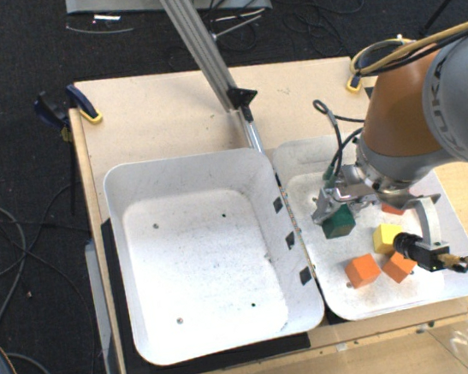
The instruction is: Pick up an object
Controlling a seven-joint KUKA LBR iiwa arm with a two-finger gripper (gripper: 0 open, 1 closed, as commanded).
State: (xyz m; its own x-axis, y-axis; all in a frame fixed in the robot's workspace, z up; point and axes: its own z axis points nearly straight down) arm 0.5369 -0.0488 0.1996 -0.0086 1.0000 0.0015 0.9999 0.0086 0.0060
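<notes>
Where gripper (334, 208) meets green block (339, 224), orange cubes (362, 271) nearby.

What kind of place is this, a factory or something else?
Probably a robotics research lab, not a factory. A robot arm reaches over two white bins on a plywood bench, with toy-like coloured blocks for practice, and loose cables lie on the dark floor.

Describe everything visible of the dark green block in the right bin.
The dark green block is a small, matte, boxy piece with a flat top face slightly lighter than its sides. It sits in the right bin, near that bin's middle, directly under the gripper, whose metal parts overlap its upper edge. It is apart from the yellow and orange blocks.
</notes>
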